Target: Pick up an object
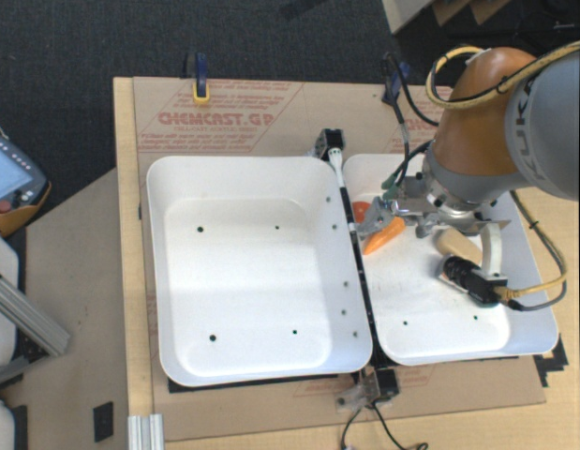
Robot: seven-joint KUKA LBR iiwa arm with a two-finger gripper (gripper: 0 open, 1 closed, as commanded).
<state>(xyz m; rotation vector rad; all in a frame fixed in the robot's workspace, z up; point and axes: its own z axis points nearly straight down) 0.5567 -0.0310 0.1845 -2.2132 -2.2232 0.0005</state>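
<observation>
I've got the claw (399, 208) low over the far left part of the right bin (430, 337), close to the wall it shares with the left bin (243, 251). The arm's body covers it from above, so I cannot tell whether it stands apart or together. The thing I'd go for is the orange carrot-shaped piece (383, 238), which lies just near and left of the claw. Its long axis runs slantwise, from near-left up to far-right, and the far-right end reaches right under the claw. I judge a short drop toward that end would meet it. The same bin holds a small red piece (361, 211) against the shared wall, and a tan piece (455, 244) to the right, partly under the wrist
</observation>
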